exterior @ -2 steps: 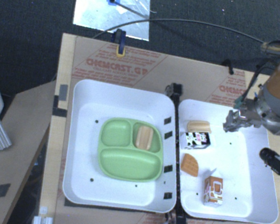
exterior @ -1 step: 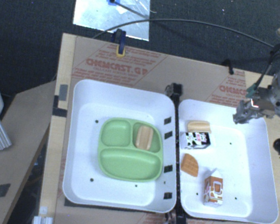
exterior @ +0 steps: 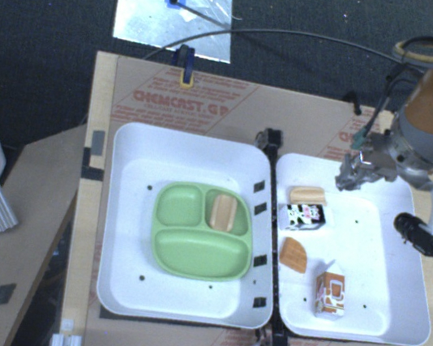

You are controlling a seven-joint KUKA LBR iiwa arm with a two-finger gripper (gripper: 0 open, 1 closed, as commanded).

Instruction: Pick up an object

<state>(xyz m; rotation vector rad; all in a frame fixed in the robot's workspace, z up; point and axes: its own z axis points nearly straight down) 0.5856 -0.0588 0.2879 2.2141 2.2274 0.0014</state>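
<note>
- Camera view, step in hand: approach. The hand (exterior: 354, 173) hangs over the far part of the right bin (exterior: 398, 264), just beyond a tan bread-like block (exterior: 307, 195). Nothing shows between the fingers; how far they stand apart cannot be told.
- Candidate objects: the tan block touches a black-and-white patterned carton (exterior: 305, 216). A flat orange wedge (exterior: 295, 255) lies near them. An orange-and-white carton (exterior: 330, 295) stands apart toward the near rim.
- Next move, as judged: shift toward the bins' divider, descend over one item and close. The block and patterned carton abut, so a clean grip calls for accurate alignment.
- Materials: the bins are smooth white plastic. The left bin (exterior: 134, 195) holds a glossy green divided plate (exterior: 201, 233) with a tan oblong piece (exterior: 223, 211) in its far-right compartment. The table (exterior: 204, 100) is covered with printed cardboard.
</note>
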